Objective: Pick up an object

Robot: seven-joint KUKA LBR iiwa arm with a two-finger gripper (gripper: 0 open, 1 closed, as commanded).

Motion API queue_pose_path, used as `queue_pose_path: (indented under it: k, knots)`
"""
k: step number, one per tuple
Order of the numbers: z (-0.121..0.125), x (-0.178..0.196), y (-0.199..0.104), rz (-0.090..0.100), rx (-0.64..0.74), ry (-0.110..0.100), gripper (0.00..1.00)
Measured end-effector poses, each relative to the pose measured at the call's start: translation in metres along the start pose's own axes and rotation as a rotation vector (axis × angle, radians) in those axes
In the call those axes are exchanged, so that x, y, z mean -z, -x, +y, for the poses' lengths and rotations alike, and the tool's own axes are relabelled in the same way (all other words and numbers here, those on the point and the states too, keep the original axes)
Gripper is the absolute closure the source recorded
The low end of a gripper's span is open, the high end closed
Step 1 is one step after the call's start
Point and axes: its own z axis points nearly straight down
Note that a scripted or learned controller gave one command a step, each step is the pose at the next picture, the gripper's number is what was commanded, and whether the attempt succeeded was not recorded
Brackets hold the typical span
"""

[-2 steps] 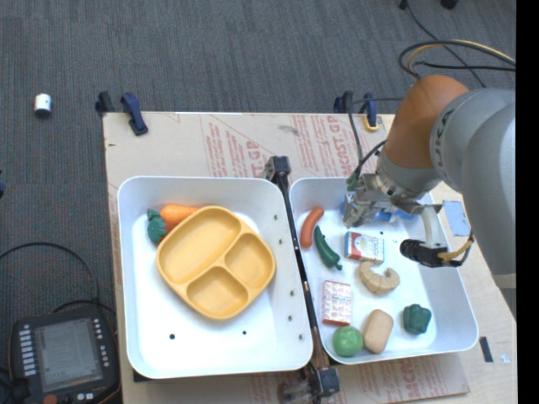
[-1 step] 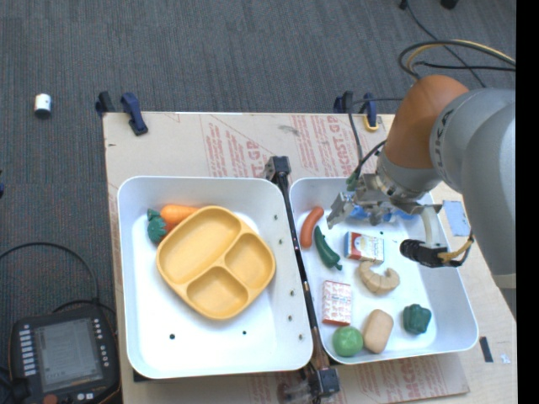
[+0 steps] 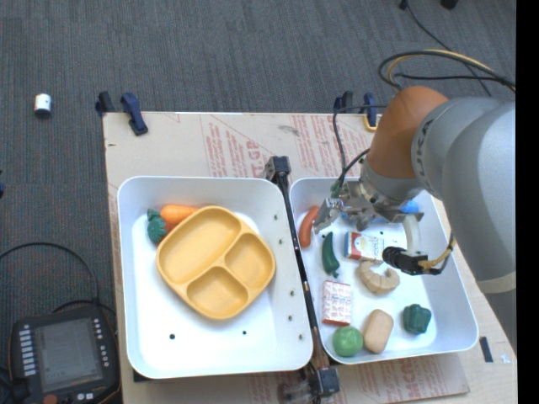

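My gripper [image 3: 348, 210] hangs low over the back part of the right bin [image 3: 455, 297], below the arm's orange band. Just to its left lies an orange-red sausage [image 3: 308, 225] against the bin's left wall. In front of it are a dark green cucumber [image 3: 329, 254] and a small red-and-white box [image 3: 367, 246]. Nearer the front I see a beige mushroom [image 3: 378, 279], a red-and-white packet [image 3: 337, 302], a green ball [image 3: 347, 341], a tan potato shape [image 3: 378, 331] and a dark green pepper [image 3: 416, 318]. Nothing visibly sits in the gripper.
The left bin [image 3: 139, 310] holds a yellow divided plate [image 3: 216, 261] and a carrot [image 3: 174, 215] with a green top at its back left. The divider between the bins [image 3: 296, 251] runs just left of the sausage. Blue clamps [image 3: 133, 112] sit at the bench's back edge.
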Motion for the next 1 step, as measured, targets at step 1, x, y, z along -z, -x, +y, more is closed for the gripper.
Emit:
queue_pose_path:
  k: [1]
  knots:
    - [-0.0001, 0.0085, 0.0001, 0.001, 0.002, -0.003, 1.00]
